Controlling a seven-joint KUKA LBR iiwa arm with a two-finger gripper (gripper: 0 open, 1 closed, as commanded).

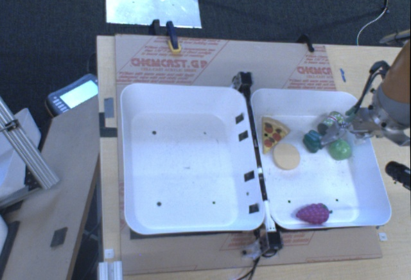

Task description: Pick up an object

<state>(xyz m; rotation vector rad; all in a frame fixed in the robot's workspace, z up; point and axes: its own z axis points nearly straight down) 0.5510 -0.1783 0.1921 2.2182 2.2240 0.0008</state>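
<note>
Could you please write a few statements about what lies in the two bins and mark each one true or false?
1. The pizza slice lies in the right bin. True.
2. The purple grapes sit in the left bin. False: they lie near the front wall of the right bin.
3. The tan disc lies just below the pizza slice in the view. True.
4. The gripper hangs over the left bin. False: it is over the right bin, by the green ball and teal piece.

two white bins (186, 96), one pizza slice (273, 131), one tan disc (286, 157), one purple grape bunch (313, 213), one green ball (340, 149), one teal piece (312, 140)
</note>
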